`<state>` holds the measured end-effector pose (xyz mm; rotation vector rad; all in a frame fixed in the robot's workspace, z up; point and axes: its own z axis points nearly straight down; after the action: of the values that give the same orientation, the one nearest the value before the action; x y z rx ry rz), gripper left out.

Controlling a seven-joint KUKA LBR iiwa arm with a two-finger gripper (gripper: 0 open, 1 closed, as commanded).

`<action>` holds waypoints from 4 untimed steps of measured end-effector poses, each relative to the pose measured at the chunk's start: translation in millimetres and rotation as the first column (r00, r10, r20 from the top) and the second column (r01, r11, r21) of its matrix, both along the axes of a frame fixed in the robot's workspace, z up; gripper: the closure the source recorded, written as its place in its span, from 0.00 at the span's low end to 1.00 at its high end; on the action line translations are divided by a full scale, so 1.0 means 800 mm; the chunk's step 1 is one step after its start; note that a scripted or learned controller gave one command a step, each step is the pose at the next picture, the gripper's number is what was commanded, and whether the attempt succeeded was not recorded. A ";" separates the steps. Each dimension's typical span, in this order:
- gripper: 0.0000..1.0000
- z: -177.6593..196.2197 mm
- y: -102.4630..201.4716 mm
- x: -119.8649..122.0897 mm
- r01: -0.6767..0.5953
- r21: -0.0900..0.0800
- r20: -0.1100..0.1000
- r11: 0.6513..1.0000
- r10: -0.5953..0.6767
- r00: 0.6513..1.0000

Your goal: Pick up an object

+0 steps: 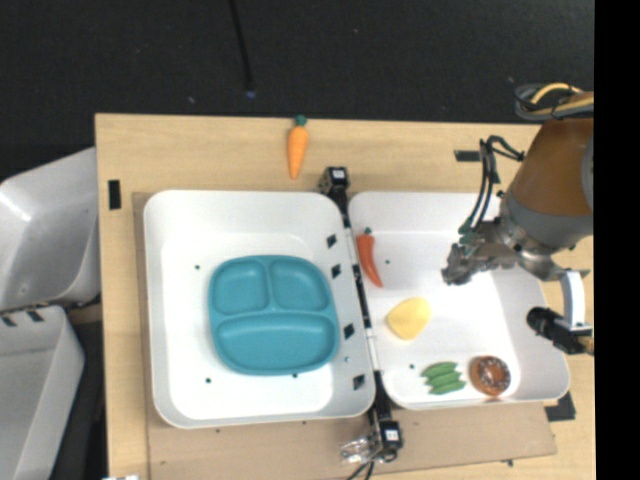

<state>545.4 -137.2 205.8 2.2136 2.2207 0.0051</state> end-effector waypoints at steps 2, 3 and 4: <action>1.00 0.018 0.053 0.010 -0.003 0.002 -0.002 1.000 0.003 1.000; 1.00 0.036 0.117 0.020 -0.005 0.003 -0.003 1.000 0.005 1.000; 1.00 0.049 0.186 0.033 -0.005 0.004 -0.005 1.000 0.005 1.000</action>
<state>571.7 12.0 245.0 2.2122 2.2304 0.0039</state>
